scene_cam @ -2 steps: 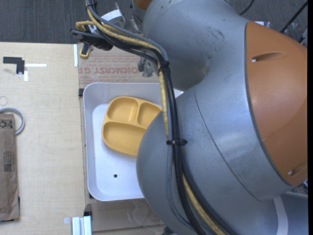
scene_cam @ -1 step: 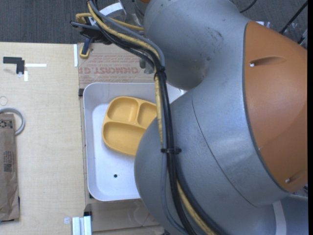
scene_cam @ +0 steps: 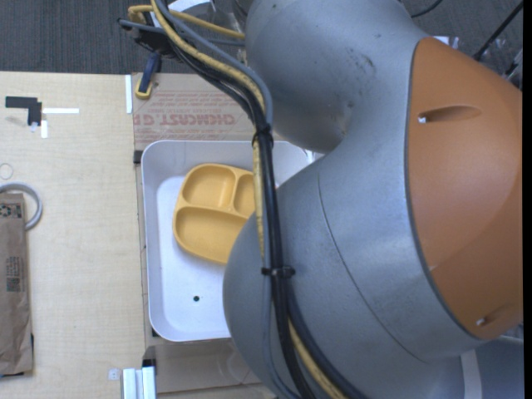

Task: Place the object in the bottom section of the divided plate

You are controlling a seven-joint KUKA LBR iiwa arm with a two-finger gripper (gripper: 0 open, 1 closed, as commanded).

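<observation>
divided plate (scene_cam: pixel 209 210) | in white bin (scene_cam: pixel 179 314) | partly under arm (scene_cam: pixel 374 206)

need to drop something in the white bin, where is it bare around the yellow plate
Bare floor runs along the white bin's left wall, and widest below the yellow divided plate, around a small dark speck. The right side is crowded: the grey arm overhangs the plate's right edge.

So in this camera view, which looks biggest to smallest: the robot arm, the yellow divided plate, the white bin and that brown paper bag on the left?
1. Robot arm, though it's nearest the camera.
2. White bin, partly covered.
3. Yellow divided plate, partly covered.
4. Brown paper bag, cut off at the edge, so its rank is unsure.
</observation>
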